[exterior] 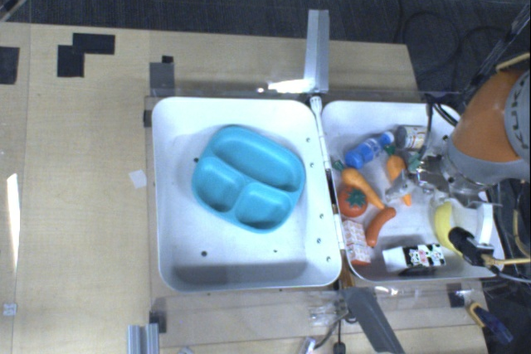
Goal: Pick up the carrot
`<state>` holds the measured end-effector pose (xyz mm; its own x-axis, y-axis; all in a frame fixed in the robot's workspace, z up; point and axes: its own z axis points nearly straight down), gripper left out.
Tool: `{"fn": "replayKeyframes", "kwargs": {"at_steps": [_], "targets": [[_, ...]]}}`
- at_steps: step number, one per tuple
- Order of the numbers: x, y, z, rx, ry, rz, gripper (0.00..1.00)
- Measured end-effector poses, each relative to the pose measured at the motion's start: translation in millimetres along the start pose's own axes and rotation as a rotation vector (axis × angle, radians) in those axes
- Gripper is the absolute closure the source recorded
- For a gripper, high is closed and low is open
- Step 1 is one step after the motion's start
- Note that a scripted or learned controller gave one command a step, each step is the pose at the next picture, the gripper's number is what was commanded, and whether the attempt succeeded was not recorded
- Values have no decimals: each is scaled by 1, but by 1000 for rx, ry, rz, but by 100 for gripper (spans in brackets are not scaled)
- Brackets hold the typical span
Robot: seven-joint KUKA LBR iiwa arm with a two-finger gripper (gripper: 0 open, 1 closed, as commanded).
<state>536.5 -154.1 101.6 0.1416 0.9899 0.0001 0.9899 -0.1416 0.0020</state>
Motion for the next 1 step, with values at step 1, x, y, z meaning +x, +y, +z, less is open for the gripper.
{"fn": "replayKeyframes", "kwargs": {"at_steps": [1], "targets": [[1, 2, -11, -4, 0, -3, 100]]}}
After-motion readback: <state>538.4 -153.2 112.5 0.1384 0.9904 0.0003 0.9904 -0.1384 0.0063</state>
